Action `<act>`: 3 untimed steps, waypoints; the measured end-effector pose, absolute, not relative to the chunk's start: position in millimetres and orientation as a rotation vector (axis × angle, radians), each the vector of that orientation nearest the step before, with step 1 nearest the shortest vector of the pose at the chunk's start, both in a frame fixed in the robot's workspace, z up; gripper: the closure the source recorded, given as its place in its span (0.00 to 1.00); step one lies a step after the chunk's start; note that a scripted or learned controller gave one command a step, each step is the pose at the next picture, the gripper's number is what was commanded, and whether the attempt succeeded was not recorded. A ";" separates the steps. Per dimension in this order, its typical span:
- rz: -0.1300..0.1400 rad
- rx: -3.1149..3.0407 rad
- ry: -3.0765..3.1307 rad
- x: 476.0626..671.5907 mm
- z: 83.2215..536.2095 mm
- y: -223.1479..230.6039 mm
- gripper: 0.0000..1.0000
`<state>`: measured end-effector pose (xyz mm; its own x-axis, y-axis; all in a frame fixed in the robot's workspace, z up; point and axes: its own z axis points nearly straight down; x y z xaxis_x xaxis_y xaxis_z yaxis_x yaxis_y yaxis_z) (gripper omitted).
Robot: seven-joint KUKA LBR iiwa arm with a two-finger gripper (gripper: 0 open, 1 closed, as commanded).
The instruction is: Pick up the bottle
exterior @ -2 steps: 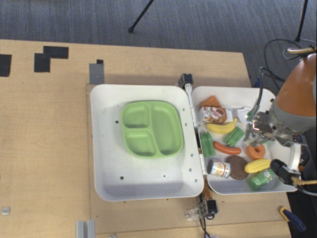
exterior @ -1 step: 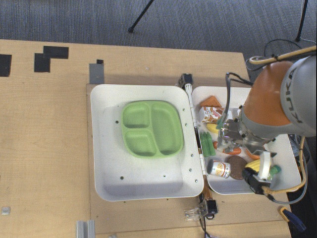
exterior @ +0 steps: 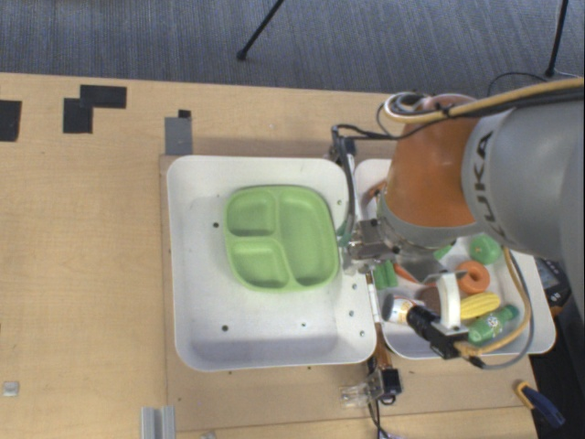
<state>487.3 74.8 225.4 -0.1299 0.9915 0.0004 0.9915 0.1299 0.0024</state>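
The pick looks unfinished: the arm [exterior: 457, 181] hangs low over the right bin [exterior: 539, 332] at the frame's right, where I cannot single out the bottle among the cluttered toys or tell the tool's state, while the green tray [exterior: 279, 238] sits in the left bin [exterior: 196, 273].

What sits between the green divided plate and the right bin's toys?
In the camera view, the arm's wrist and tool hang over the bins' shared rim, between the green plate and the toys. Which toy is the bottle is unclear.
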 end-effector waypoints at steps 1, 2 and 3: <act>0.000 1.928 2.482 486.5 184.6 128.1 1.00; 0.004 1.926 2.481 487.8 195.1 128.2 1.00; 0.001 2.353 2.082 486.5 204.9 183.7 1.00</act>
<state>486.5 183.7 204.9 0.1217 0.9926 0.0010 0.9926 -0.1217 -0.0001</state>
